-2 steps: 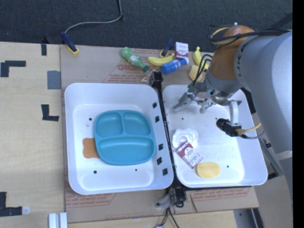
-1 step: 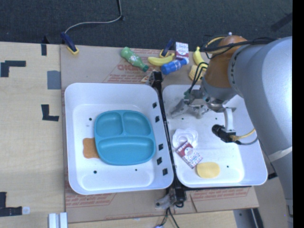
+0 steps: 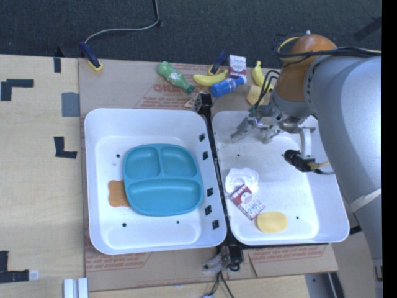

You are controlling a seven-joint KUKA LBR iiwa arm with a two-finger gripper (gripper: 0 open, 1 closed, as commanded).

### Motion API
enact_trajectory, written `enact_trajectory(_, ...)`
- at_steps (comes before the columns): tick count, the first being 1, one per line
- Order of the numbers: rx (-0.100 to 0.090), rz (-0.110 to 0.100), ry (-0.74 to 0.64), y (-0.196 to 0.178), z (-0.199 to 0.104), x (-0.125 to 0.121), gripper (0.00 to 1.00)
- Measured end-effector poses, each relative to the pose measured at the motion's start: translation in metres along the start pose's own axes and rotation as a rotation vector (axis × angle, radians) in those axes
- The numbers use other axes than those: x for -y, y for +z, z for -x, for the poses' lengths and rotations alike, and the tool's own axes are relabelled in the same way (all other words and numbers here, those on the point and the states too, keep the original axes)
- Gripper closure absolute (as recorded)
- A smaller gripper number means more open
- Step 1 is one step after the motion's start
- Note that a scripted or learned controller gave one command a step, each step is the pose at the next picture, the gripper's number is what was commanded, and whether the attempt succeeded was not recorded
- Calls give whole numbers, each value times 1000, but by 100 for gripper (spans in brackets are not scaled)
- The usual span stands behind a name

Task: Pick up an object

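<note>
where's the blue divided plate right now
The blue divided plate lies in the middle of the left bin, partly over an orange piece at its left edge, across the divider from the right bin's white packet.

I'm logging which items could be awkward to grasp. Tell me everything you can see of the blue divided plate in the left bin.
The blue divided plate is a light blue rounded rectangle that looks like smooth plastic. Raised ridges split it into three compartments: two smaller ones at the far side, one wide one nearer the camera. It lies flat, right way up, near the middle of the left bin, turned slightly askew. Its left edge overlaps an orange flat piece. Nothing lies in its compartments.
</note>
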State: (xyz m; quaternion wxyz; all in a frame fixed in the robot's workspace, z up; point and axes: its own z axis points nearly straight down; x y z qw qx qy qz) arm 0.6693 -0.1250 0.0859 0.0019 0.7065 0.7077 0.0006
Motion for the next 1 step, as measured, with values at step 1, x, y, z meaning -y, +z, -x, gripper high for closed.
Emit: enact_trajectory(1, 0, -2, 1, 0, -21, 32, 0)
